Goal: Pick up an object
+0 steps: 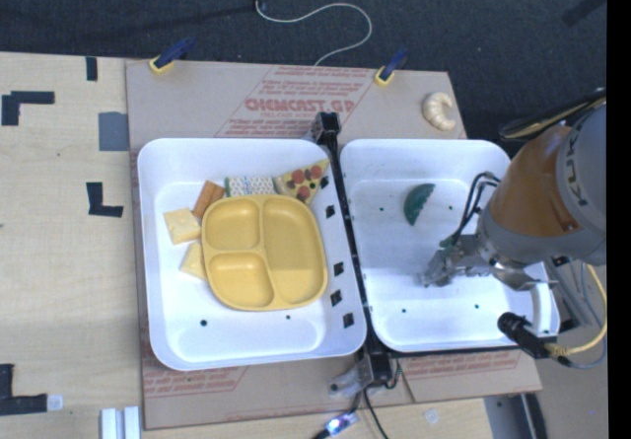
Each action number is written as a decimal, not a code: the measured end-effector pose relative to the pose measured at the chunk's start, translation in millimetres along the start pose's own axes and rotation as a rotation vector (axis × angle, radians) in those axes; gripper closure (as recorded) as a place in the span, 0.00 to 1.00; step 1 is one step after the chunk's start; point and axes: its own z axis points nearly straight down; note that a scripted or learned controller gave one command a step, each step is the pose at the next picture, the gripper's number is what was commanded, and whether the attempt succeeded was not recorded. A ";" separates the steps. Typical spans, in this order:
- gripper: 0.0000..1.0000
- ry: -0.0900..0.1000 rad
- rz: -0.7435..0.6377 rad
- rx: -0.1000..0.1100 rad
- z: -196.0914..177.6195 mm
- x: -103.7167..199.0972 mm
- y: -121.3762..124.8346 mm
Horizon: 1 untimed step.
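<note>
— Where's your tool (441,267)?

— Low in the right bin (394,314), nothing visibly between its fingers; open or closed, I cannot tell.

— The target?

— I'd take the green piece (418,202), just beyond it, farther back. I should centre over it, then descend straight.

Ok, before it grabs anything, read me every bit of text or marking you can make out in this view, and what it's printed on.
"CHEMCAST GP": red print, upside down in this view, on the brown cardboard sheet under the two white bins.
Smaller red lines above and below it on the same sheet: too blurred to read.
Black angular marks on the wooden bench at left: shapes, not letters.
Nothing legible on the yellow divided plate, the green object or the gripper.
</note>
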 end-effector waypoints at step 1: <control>1.00 0.002 -0.001 -0.001 -44.9 4.9 6.7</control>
